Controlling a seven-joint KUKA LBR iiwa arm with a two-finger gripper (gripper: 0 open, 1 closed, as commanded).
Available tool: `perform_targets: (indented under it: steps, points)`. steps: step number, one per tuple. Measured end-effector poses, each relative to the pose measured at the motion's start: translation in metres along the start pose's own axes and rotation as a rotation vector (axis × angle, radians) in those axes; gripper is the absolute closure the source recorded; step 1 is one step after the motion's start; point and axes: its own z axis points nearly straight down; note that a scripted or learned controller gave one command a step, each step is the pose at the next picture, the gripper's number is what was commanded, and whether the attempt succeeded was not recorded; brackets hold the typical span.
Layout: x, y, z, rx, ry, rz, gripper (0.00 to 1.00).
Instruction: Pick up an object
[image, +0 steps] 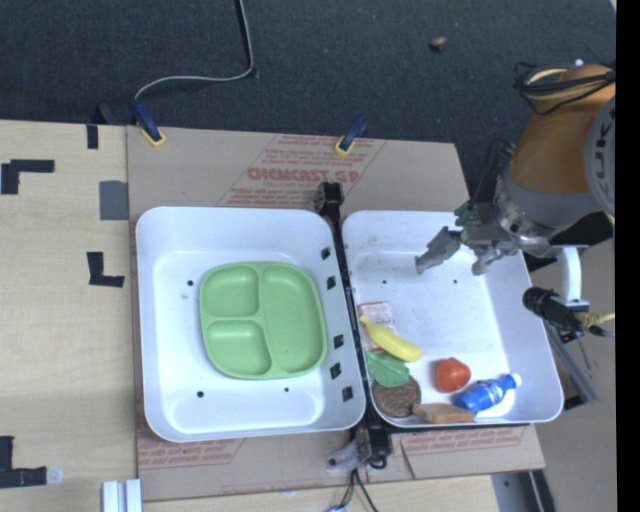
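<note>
The robot's hand (459, 252) hovers over the bare upper part of the right bin (520, 300), its two fingers spread apart and grasping nothing. The objects lie well below it, crowded at the bin's lower edge: a banana (391, 341), a red ball (451, 374), a blue bottle (487, 393). A clean pick likely means centring the spread fingers over one piece, perhaps the ball, before closing. Red print on the cardboard (290, 175) above the hand looks like "CHEMGEAR", though blurred.

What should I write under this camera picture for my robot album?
Open gripper hovers above the right bin, far from the banana and tomato.
</note>
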Motion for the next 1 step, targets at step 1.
perform_targets:
  steps: [1]
  points:
    - [-0.0553, -0.0224, 0.035, 0.0, -0.001, 0.002, 0.0]
